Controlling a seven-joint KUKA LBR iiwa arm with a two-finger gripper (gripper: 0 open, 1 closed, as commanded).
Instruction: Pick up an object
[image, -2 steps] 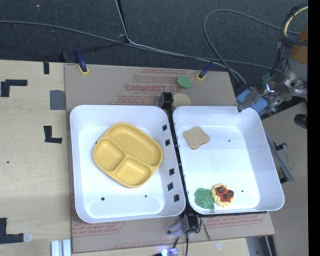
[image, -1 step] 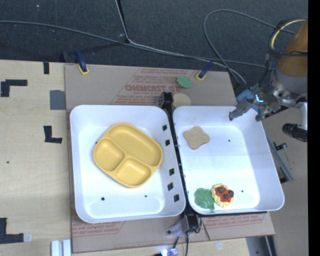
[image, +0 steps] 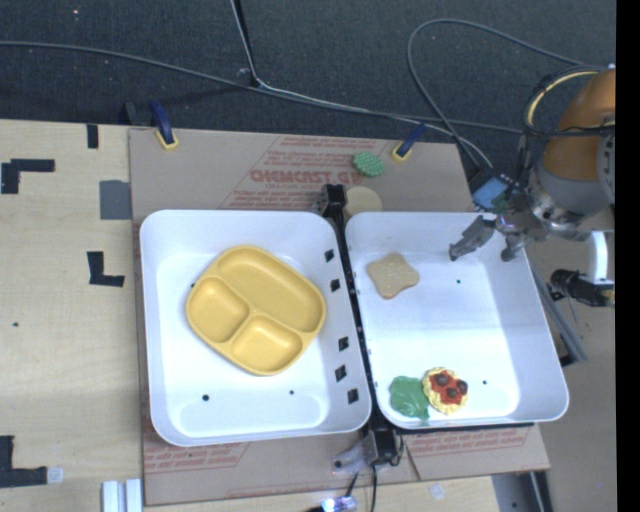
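white plastic makes up both bins on your table, seen from above at a slant. your left bin (image: 160, 300) carries a yellow divided tray (image: 256, 309) with three compartments, lying near its middle. your right bin (image: 520, 330) carries a tan toast-shaped piece (image: 391, 274) near its upper left corner, and down by the lower edge a green leaf piece (image: 407, 397) touching a small pizza-like piece with red dots (image: 446, 390). outside the bins, on the cardboard above, a small green waffle-like piece (image: 368, 163) rests beside a pale round piece (image: 362, 199).

your pincer (image: 487, 241) hangs over the upper right corner of the right bin, its two dark fingers (image: 466, 243) spread apart with nothing between them. it stands well apart from the toast piece and further still from the leaf and pizza pair.

my judgement is that you are in the approach, with no target yet committed. the toast piece looks the cleanest choice: it lies alone on bare floor, so both fingers can come down around it without nudging a neighbour. centre over it, turn the fingers to straddle its narrower width, descend to the floor before closing. it lies flat and thin, so a shallow close may slide over the top.
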